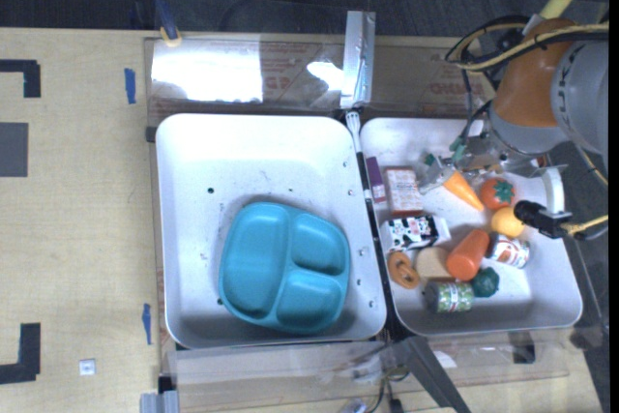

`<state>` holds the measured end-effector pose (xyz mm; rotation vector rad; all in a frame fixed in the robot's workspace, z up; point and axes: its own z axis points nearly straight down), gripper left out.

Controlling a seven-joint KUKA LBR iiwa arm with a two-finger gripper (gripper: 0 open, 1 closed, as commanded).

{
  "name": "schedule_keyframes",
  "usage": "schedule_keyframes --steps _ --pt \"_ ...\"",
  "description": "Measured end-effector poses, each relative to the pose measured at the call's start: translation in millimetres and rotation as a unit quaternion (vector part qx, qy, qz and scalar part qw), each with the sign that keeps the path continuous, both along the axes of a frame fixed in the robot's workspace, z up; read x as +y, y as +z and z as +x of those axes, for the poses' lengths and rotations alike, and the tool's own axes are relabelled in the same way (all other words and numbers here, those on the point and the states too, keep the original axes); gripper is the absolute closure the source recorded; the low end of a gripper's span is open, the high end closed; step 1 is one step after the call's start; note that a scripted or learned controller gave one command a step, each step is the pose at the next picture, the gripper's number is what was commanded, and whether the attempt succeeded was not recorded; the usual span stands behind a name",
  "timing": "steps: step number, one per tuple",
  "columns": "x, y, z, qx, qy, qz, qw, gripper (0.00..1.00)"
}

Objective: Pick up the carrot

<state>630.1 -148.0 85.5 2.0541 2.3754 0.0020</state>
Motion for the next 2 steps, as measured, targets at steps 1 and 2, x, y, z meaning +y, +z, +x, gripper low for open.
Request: schedule_keyframes --steps 1,2 --pt "0 11 1 -0.002 0.000 -0.0006 1.0000 1.00" --pt "75 101 18 -0.002 0.059 0.0002 0.9983 1.00"
